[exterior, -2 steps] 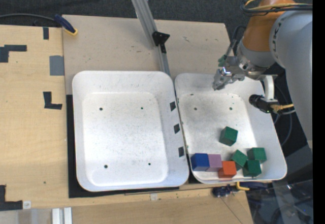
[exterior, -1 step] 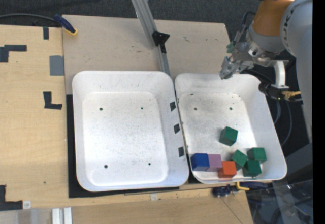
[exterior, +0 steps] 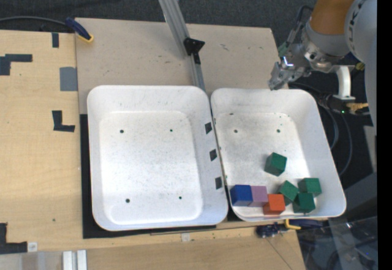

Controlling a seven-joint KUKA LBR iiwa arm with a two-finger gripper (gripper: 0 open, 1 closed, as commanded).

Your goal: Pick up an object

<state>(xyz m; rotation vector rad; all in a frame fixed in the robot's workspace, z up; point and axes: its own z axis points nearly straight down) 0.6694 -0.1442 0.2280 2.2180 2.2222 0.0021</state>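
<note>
Along the near edge of your right bin (exterior: 318, 122) the blocks sit clustered: a blue block (exterior: 241, 195) touching a purple block (exterior: 259, 195), an orange block (exterior: 275, 203) just beside them, then three green blocks (exterior: 304, 195) toward the near right corner. One more green block (exterior: 275, 163) lies apart, closer to the middle. Your left bin (exterior: 98, 140) adjoins it. At the far rim of the right bin your gripper (exterior: 280, 76) hangs above the bench, holding nothing; whether it is spread or pressed together cannot be told.

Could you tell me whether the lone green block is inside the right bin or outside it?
Inside: the green block lies on the right bin's floor, apart from the cluster of blocks near its front edge.
</note>
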